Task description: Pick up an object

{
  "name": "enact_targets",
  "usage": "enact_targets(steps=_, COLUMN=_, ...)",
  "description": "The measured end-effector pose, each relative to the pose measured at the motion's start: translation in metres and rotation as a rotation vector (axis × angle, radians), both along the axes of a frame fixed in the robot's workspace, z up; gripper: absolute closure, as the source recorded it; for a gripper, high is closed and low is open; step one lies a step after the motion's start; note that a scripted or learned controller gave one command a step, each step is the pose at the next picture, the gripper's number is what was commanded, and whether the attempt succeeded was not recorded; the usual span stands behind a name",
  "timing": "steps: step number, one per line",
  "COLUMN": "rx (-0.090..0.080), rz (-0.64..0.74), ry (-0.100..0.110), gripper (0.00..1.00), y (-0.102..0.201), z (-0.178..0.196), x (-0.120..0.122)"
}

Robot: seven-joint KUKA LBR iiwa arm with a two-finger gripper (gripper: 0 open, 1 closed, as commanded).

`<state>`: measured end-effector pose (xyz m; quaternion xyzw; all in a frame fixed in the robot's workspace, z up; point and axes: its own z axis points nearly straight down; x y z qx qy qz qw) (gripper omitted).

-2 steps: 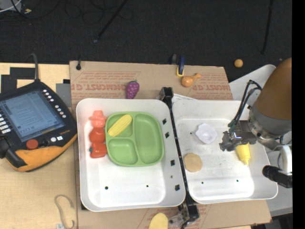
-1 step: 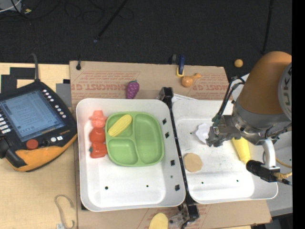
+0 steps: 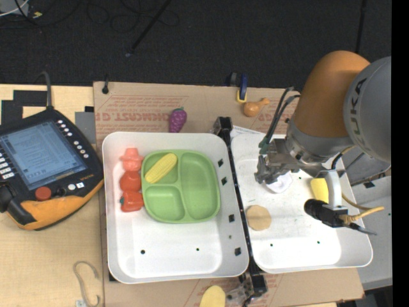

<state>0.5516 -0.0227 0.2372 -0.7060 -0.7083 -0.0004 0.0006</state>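
**A:** Where is the gripper found?

**B:** The gripper (image 3: 271,171) is seen to the right of the green divided plate (image 3: 192,197), over the right bin (image 3: 307,258), level with the plate's middle. Whether it is open or closed cannot be told.

**A:** What is placed for picking?

**B:** A small white object (image 3: 280,184) is seen right of the plate, directly under the gripper. Whether it is grasped cannot be told. A tan round disc (image 3: 259,217) is laid right of the plate's lower corner. A yellow corn cob (image 3: 159,167) is held in the plate's upper-left compartment. A red toy figure (image 3: 130,181) is set just beside the plate's left edge.
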Motion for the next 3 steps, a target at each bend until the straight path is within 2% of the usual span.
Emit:
enact_targets(steps=2, rx=-0.002, rz=0.001, ry=0.004, gripper=1.00, y=0.014, z=-0.018, x=0.018)
enact_targets(steps=3, rx=-0.001, rz=-0.002, ry=0.001, gripper=1.00, y=0.013, z=0.000, x=0.013)
